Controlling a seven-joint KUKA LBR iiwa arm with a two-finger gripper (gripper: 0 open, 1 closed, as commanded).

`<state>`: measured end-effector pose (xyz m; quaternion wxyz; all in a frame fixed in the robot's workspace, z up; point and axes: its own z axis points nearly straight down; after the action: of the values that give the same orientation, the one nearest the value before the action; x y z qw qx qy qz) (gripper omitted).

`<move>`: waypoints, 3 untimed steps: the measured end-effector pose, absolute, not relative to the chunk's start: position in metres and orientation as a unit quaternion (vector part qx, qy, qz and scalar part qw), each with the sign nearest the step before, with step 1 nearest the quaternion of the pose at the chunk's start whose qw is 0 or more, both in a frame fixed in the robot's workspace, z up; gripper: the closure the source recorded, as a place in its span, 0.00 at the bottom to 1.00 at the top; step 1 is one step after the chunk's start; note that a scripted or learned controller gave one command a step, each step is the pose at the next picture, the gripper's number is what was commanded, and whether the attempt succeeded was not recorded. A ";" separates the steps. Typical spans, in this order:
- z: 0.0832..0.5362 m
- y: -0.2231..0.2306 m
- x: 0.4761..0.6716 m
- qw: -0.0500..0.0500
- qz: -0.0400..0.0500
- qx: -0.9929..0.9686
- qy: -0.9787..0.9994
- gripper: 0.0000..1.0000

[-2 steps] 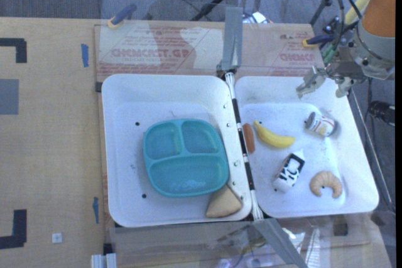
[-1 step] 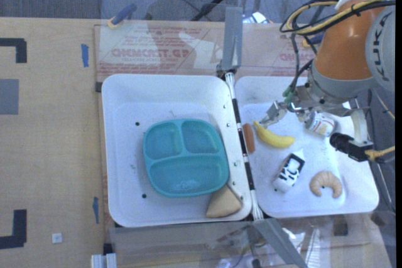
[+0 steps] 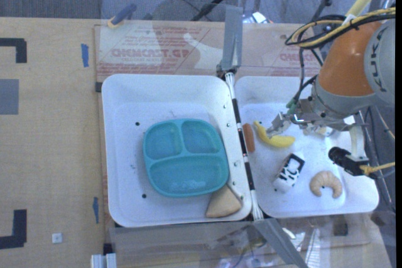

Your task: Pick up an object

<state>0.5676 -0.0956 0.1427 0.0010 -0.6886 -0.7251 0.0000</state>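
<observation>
Banana (image 3: 274, 139) lies in your right bin (image 3: 364, 201), toward nine o'clock, with the tool (image 3: 281, 124) just above it, fingers spread and holding nothing, so you are mid-approach: next lower and close.

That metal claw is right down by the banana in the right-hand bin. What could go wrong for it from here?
The gripper sits at the banana, whose curved, smooth skin could slip out sideways as the fingers close. The hot dog lies close by against the bin's left wall, so a small miss might nudge it or scrape that wall. The carton and croissant lie farther off and look safe.
</observation>
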 end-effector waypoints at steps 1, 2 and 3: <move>0.087 -0.107 0.551 -0.002 -0.002 -0.688 -0.726 0.00; 0.087 -0.100 0.480 -0.001 -0.002 -0.691 -0.722 0.00; 0.097 -0.102 0.482 -0.004 -0.003 -0.693 -0.721 1.00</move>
<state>0.4823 -0.1017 0.0973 -0.0042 -0.6928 -0.7211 -0.0034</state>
